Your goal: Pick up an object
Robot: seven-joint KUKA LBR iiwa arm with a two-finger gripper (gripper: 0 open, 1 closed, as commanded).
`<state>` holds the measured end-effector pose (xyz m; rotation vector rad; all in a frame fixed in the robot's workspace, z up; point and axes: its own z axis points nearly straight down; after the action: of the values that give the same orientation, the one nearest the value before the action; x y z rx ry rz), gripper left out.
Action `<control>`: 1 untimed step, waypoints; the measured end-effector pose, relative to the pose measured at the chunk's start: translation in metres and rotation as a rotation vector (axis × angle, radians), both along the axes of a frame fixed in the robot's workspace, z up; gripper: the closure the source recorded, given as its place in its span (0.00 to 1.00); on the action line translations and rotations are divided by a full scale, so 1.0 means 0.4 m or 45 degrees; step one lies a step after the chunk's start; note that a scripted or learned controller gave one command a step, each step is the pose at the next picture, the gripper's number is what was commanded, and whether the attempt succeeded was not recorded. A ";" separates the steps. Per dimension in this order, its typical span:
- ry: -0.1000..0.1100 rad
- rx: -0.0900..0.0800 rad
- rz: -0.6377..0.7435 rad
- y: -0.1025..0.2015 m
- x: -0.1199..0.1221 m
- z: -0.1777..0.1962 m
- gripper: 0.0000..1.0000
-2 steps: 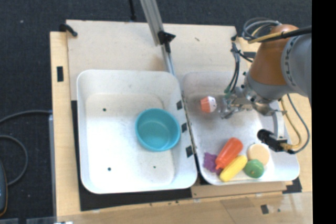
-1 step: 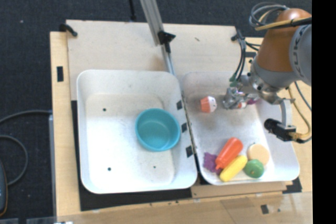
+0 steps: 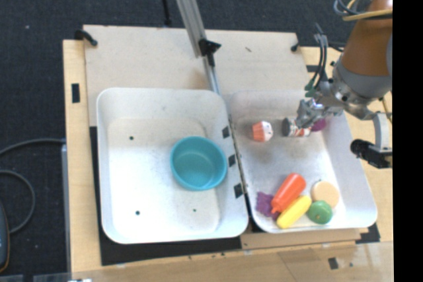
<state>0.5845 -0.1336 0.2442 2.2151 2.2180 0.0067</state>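
Arm [image 3: 367,43] comes in from the right, orange band above the wrist, grey wrist below it. Jaws [image 3: 305,121] are down in the right bin [image 3: 344,162], near its upper right part. Can't tell whether the jaws are apart or together; too small and cluttered there. Small dark-and-red item [image 3: 295,129] sits right at the tips, touching or just beside them, can't tell which. Purple item [image 3: 318,123] sits just right of the tips, partly hidden by the wrist. No object clearly seen gripped.

Other things in the right bin: orange-and-white small object [image 3: 262,131] lying left of the jaws, apart from them. Cluster at the lower edge: orange carrot-like piece [image 3: 288,191] tilted, yellow banana-like piece [image 3: 293,212] just below it and touching, purple piece [image 3: 265,204] on their left, tan round piece [image 3: 325,193] to the right, green round piece [image 3: 320,212] just under the tan one.

Left bin [image 3: 132,168] holds a blue bowl [image 3: 198,163], upright, near its right wall. Both bins sit side by side on the wooden counter [image 3: 145,56]. Metal pole [image 3: 188,3] slants down from the top to the gap between the bins.
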 end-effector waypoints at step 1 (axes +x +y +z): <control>0.003 0.002 0.003 -0.002 0.003 0.071 1.00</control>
<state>0.5857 -0.1345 0.2724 2.2142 2.2228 0.0052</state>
